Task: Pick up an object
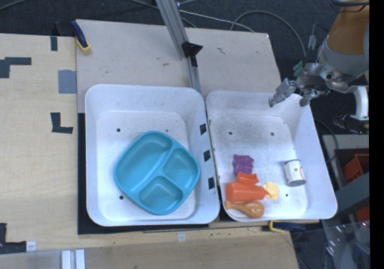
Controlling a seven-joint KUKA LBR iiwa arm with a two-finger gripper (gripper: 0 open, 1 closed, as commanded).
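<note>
pale wood makes up the table, and on it we see two shallow white bins side by side. largest of the loose things is the blue divided tray lying flat in the left bin; we judge it stiff and light but too wide and flat to pinch except at its rim. the right bin holds the smaller candidates, bunched near its front edge: an orange toy with a tan drumstick-shaped piece touching it in front, a purple piece just behind, a small yellow bit beside it, and a little white can lying apart to the right. we judge the can light, rigid and prone to roll, best taken across its round sides; the orange toy looks like hard plastic with a blocky middle to grip. the arm reaches in from the right, its wrist tilted down over the right bin's back corner, well apart from the pile. its jaws stand apart with nothing between them.
</note>
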